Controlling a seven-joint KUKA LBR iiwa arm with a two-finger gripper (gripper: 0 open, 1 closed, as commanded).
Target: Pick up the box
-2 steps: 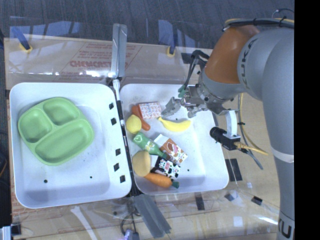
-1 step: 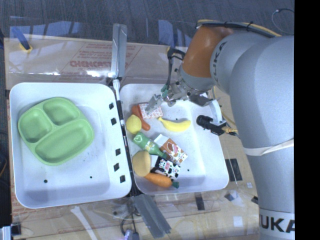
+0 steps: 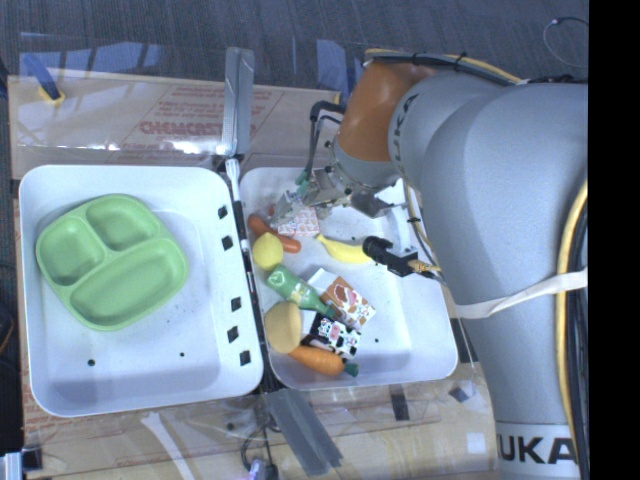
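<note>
Overhead, we note the grey arm (image 3: pixel 480 168) filling the right bin's (image 3: pixel 425 363) far side; gripper (image 3: pixel 305 196) low at the back, grip state unreadable to us. Left bin (image 3: pixel 60 378) carries a green plate (image 3: pixel 110 260). Box (image 3: pixel 345 303) lies mid-bin, banana (image 3: pixel 345 250) just behind, carrot (image 3: pixel 318 361) in front.

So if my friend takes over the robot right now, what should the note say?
Claw: low over the back of the right bin, by the lemon and banana. It isn't clear if it is open or shut.
Box: lying in the right bin, near the front, among the toy food. The claw is not on it.
Green plate: in the left bin.
Done: nothing yet, the box is not picked up.
Left: move the claw to the box, grab it, lift it.
</note>
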